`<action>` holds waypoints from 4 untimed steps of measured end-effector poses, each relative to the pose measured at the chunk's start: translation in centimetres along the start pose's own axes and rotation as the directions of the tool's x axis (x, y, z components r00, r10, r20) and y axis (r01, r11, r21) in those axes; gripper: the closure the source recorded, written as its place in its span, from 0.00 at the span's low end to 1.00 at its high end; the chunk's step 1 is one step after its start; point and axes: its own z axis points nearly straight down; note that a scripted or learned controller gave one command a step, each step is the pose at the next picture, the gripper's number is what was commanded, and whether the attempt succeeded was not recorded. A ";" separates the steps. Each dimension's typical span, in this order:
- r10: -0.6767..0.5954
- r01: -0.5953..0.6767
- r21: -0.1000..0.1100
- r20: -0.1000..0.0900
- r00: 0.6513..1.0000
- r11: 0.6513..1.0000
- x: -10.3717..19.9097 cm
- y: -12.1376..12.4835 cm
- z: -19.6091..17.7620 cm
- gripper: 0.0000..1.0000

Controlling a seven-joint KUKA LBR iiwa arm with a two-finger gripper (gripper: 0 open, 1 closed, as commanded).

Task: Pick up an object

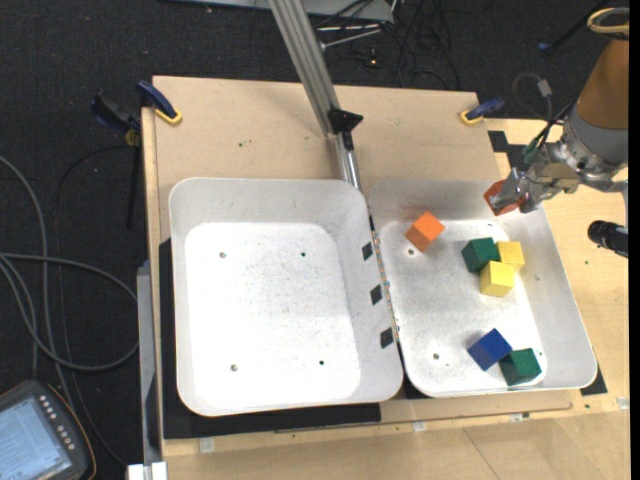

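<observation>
Above the right bin's (560, 268) far edge, the pincer (510, 200) grips a red object (500, 197).

At the right edge of the frame, the arm (606, 98) shows an orange band above a grey wrist, thin black cables trailing, ending in a reddish-tipped gripper (508, 196).

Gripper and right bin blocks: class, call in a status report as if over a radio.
Gripper above right bin's far edge, something red at its tip, grasp unclear. Orange block, green block, yellow blocks lie nearest. Nothing in the way.
</observation>
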 end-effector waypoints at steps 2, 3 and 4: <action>-0.008 0.008 0.007 -0.005 1.000 1.000 5.9 -0.6 -5.1 1.00; -0.008 0.008 0.008 -0.005 1.000 1.000 11.7 -1.6 -5.4 1.00; -0.007 0.007 0.010 -0.005 1.000 1.000 16.1 -3.8 -4.3 1.00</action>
